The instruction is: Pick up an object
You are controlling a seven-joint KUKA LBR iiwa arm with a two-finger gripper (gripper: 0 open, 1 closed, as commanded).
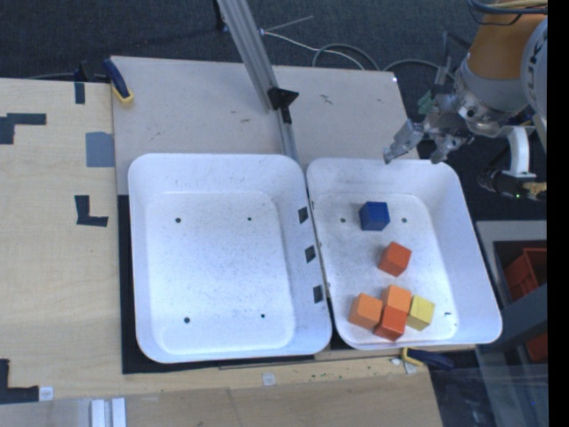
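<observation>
Gripper hangs above the right bin's far rim, holding nothing as it seems, while the blue cube, probably light and stiff, offers two flat sides near that rim.

Two shallow white bins stood side by side on the bench: the left bin and the right bin. Six small blocks were counted, all in the right bin: one blue block; four orange blocks, the last three clustered at the near edge; one yellow block touching that cluster.
</observation>
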